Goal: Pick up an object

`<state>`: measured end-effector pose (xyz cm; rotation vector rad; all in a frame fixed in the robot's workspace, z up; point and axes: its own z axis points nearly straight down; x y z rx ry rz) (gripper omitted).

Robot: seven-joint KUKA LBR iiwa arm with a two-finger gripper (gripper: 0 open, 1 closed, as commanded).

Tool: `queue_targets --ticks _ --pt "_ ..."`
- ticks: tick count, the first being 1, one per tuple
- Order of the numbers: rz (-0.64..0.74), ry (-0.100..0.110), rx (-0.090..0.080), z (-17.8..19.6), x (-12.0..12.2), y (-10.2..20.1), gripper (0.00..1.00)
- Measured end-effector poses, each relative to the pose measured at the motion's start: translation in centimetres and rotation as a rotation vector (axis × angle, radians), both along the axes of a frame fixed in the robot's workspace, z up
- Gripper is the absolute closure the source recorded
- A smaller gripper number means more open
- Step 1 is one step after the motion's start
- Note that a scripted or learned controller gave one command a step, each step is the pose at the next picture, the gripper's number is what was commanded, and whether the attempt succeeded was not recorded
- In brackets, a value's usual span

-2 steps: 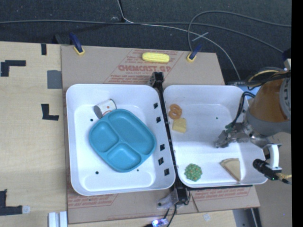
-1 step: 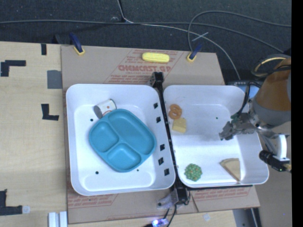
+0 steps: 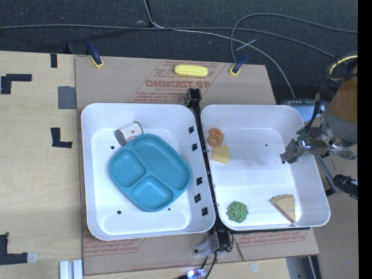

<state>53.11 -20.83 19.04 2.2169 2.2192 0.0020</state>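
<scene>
tray [image 3: 150,170]: blue
bins [image 3: 99,214]: white
corn [image 3: 190,71]: yellow
broccoli [image 3: 237,211]: green
pretzel [image 3: 215,136]: orange-brown
cheese cube [image 3: 220,154]: pale yellow

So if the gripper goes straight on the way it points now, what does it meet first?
The gripper points left over the right bin. Probably bare floor first, then the yellow block; depth is unclear.

Smooth, glossy white plastic bins [image 3: 93,156]; a glossy blue plastic divided plate [image 3: 150,171]; matt brown printed cardboard [image 3: 163,83] beneath; pale wood bench [image 3: 35,167].
</scene>
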Motion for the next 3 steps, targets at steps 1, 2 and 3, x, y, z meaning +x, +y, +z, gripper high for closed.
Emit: queue_targets --ticks 1,2,3 --pt "0.0 0.001 0.001 3.8 0.1 0.0 1.0" --pt "0.005 0.005 0.004 2.7 2.0 5.4 1.0" --pt "0.005 0.006 0.004 1.8 3.0 10.5 1.0"
